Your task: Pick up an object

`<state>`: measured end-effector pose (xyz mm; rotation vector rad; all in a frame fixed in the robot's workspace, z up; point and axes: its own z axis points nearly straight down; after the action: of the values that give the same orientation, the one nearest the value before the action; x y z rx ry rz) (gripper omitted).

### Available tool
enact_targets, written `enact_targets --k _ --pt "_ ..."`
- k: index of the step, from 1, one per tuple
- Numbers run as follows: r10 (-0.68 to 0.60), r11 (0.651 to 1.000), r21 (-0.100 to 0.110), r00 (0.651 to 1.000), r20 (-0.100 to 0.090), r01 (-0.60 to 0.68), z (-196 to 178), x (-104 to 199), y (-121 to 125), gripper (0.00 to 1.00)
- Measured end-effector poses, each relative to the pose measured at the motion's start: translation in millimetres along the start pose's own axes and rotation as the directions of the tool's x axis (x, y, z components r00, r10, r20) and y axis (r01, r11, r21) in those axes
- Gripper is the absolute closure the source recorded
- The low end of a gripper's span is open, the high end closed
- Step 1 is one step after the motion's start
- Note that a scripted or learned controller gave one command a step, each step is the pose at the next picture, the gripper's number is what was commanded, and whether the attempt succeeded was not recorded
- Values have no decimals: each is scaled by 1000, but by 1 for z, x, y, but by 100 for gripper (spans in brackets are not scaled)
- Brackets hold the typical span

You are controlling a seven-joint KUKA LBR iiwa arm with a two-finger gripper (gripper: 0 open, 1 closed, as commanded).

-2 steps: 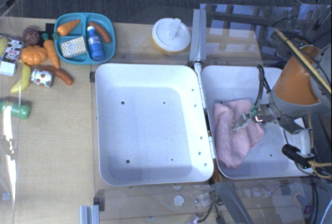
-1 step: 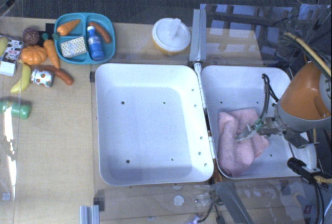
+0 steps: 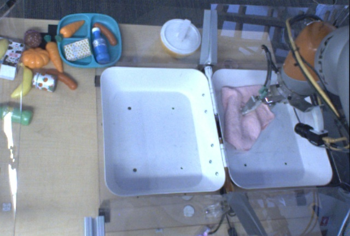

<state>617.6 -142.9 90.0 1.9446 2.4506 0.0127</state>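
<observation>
Where gripper (image 3: 252, 105) meets pink cloth (image 3: 244, 117).

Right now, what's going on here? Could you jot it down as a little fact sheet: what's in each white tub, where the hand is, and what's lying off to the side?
right bin: crumpled pink cloth
left bin: bare white floor
hand: low over the cloth's right edge; a grip cannot be confirmed
blue tray: toy carrot, blue bottle, other toy foods
bench, far left: loose toy foods
behind the bins: white-lidded yellow tub

Grey arm (image 3: 322, 65) reaches in from the right, gripper (image 3: 252, 105) lowered leftward
</observation>
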Motion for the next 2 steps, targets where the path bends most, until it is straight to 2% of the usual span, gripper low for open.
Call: enact_targets --k 2 --pt "-15 1000 0 1000 0 15 -1 0 -50 0"
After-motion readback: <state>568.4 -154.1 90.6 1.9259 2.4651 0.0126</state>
